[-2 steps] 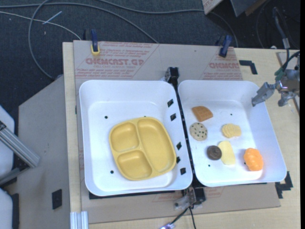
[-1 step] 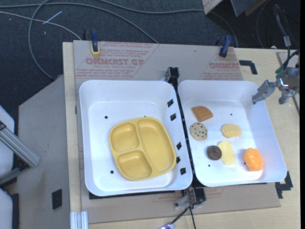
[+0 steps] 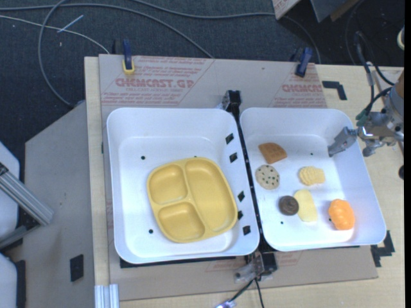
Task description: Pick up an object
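The gripper [image 3: 350,141] hangs at the right edge of the frame, over the upper right rim of the right bin [image 3: 302,117]; whether its fingers are apart or together I cannot tell. Below it lie a toast slice [image 3: 273,152], a chocolate-chip cookie [image 3: 267,176], a ridged yellow piece [image 3: 311,176], a brown round piece [image 3: 288,205] touching a pale yellow block [image 3: 306,206], and an orange piece [image 3: 341,214] (lower right corner); the left bin [image 3: 128,140] holds a yellow divided tray [image 3: 191,199].

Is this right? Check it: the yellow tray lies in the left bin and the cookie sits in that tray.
Not quite. The camera view shows the yellow tray in the left bin, but the cookie is not in the tray: it lies in the right bin, among the other food pieces.
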You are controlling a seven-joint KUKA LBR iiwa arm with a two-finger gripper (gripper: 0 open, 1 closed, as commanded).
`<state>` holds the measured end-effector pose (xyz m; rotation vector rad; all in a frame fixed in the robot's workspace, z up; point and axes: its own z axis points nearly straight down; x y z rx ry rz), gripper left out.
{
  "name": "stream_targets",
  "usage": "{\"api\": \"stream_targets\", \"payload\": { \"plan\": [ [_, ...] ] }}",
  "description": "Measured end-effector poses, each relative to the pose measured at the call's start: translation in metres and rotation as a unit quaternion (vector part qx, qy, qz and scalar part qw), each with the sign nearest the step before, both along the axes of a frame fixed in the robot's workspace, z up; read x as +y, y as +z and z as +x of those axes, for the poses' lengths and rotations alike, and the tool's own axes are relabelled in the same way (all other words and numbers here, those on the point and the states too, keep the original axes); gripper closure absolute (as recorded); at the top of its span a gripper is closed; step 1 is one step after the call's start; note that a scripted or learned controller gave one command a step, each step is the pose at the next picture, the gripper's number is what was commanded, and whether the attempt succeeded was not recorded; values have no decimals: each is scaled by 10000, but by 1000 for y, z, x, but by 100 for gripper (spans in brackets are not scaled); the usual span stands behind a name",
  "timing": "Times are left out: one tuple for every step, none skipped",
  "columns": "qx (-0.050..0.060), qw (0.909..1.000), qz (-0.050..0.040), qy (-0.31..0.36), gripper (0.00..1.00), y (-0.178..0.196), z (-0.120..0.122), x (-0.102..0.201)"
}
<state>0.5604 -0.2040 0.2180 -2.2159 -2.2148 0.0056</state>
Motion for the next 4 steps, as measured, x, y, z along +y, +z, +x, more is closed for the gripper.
{"api": "stream_targets", "payload": {
  "plan": [
    [3, 10000, 4, 6, 0, -56, 0, 11],
    [-2, 10000, 0, 5, 0, -100, 1, 10],
    [-26, 10000, -6, 8, 100, -87, 3, 10],
    [-60, 10000, -23, 8, 100, -45, 3, 11]
  ]
}}
